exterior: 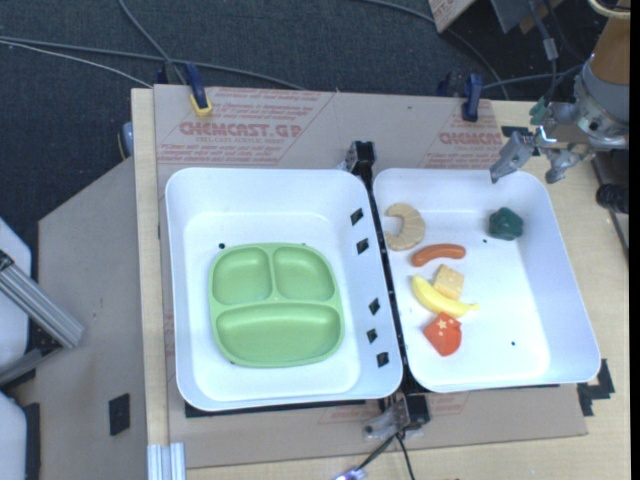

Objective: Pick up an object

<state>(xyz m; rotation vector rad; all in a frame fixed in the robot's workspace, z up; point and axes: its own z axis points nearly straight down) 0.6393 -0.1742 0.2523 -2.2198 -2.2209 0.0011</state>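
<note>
The right bin (pixel 560 298) holds the things there are to pick: a dark green lump (pixel 505 224) lies toward 1 o'clock of that bin, well apart from the rest, while a cluster sits along the bin's 9 o'clock side. In that cluster a tan crescent-shaped piece (pixel 405 226) is at the top, a small orange-red sausage (pixel 437 255) just below it, then a yellow banana (pixel 441 298) touching a pale cracker-like square (pixel 449 281), and a red strawberry-like piece (pixel 444 335) at the bottom. The pincer (pixel 530 163) hangs over the bin's 12 o'clock rim, up and a little right of the green lump, its two fingers spread apart with nothing between them. At 9 o'clock of the right bin stands the left bin (pixel 190 268), carrying a green divided tray (pixel 276 304) with three compartments. Both bins rest on the table (pixel 250 123), whose printed board is clamped at the far edge.
</note>
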